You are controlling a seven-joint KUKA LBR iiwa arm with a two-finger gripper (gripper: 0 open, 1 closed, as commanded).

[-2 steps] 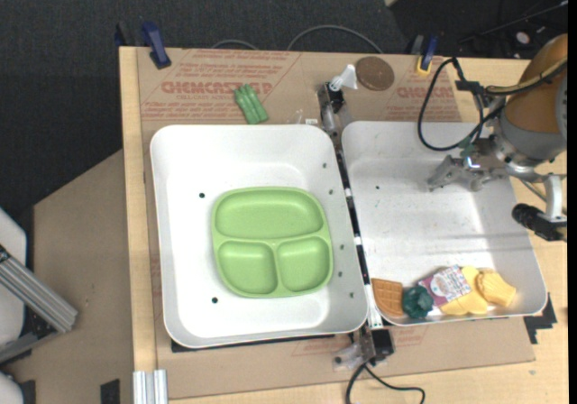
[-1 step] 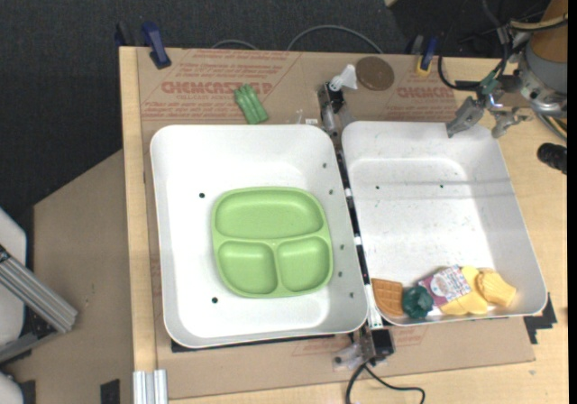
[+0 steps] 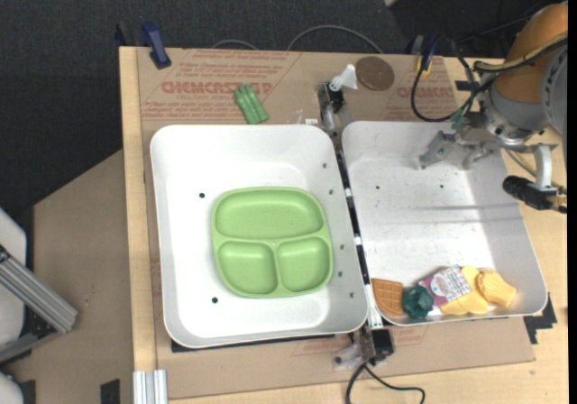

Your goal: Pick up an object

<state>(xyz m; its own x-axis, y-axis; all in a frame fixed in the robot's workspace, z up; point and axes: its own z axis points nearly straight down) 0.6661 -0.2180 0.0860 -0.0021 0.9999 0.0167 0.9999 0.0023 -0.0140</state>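
Several small objects lie together along the front edge of the right bin (image 3: 505, 231): a brown waffle-like piece (image 3: 386, 296), a dark green lump (image 3: 416, 303), a pink and white packet (image 3: 449, 283) and yellow pieces (image 3: 485, 290). My gripper (image 3: 453, 155) hangs over the far part of the right bin, well away from that cluster. Its fingers stand apart, open, with nothing between them. The grey arm with its orange band (image 3: 541, 41) comes in from the upper right.
The left bin (image 3: 180, 177) holds a green divided plate (image 3: 270, 240). On the cardboard behind the bins lie a green item (image 3: 251, 105), a brown disc (image 3: 374, 74) and a blue clip (image 3: 155, 43). Cables (image 3: 433, 96) loop near the arm.
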